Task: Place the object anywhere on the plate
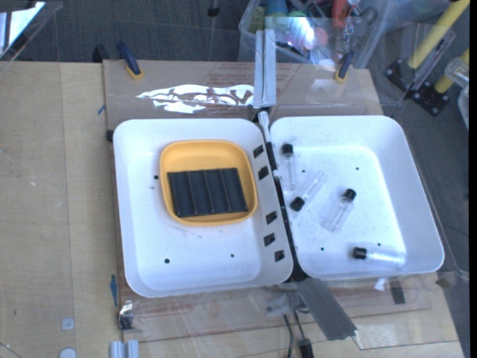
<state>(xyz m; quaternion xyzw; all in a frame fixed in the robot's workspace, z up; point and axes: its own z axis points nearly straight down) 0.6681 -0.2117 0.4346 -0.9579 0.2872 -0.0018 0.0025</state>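
1. While four small clear vials are lying in the right bin (402, 170), none is sitting on the plate (209, 149), so the picking step is not yet done.
2. The vial in the middle (337, 211) is lying apart from the others, with bare floor around it. I would judge it the easiest to take.
3. The vial by the near rim (380, 256) is resting close to the wall, and two more vials (288, 166) (307, 191) are crowding the divider, so those look awkward.
4. The glass is hard to read against the white, so each vial's exact outline is probably a guess; the black caps are giving the surest cue.
5. A grasp across the barrel, not along it, should be stopping it from rolling.
6. The yellow plate is waiting in the left bin (141, 259), carrying a dark ribbed block (206, 192); a low release there is looking wise.
7. I cannot tell how the pincer is standing.
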